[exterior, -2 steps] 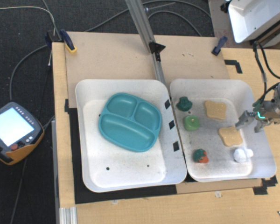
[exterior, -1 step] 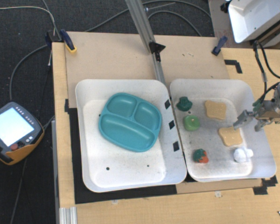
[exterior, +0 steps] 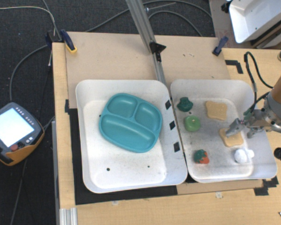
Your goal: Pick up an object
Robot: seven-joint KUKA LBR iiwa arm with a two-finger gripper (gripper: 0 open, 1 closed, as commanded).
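Observation:
The right bin [exterior: 225, 89] holds several small items: a dark green piece [exterior: 184, 104], a green apple [exterior: 192, 123], a tan bread slice [exterior: 216, 110], a second tan piece [exterior: 231, 138], a red and green strawberry [exterior: 202, 157] and a white lump [exterior: 241, 156]. My gripper [exterior: 241, 129] reaches in from the right and stands open just over the far edge of the second tan piece. Its left finger [exterior: 233, 127] is right at that piece's top edge. Nothing sits between the fingers.
A teal divided plate [exterior: 130, 122] lies in the left bin [exterior: 91, 172]. A metal pole [exterior: 143, 20] slants down to the ridge between the bins. Cables hang by the arm at the right, and a handheld pendant [exterior: 11, 132] lies off the bench at the left.

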